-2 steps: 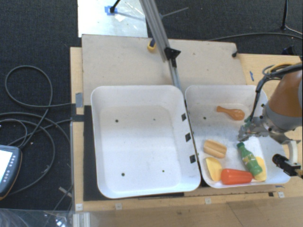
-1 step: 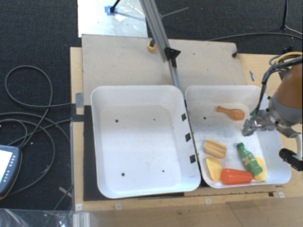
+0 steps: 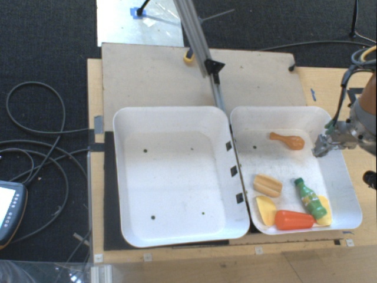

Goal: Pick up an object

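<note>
Along the right bin's (image 3: pixel 347 184) near edge lie an orange carrot (image 3: pixel 293 220), a yellow wedge (image 3: pixel 265 210), a green bottle (image 3: pixel 310 200) and a bread roll (image 3: pixel 267 186), crowded close enough that a pick there looks awkward. Farther back a drumstick (image 3: pixel 287 140) lies alone, probably the easiest target. The gripper (image 3: pixel 323 146) hangs at the bin's right rim, holding nothing; whether it is spread I cannot tell.
</note>
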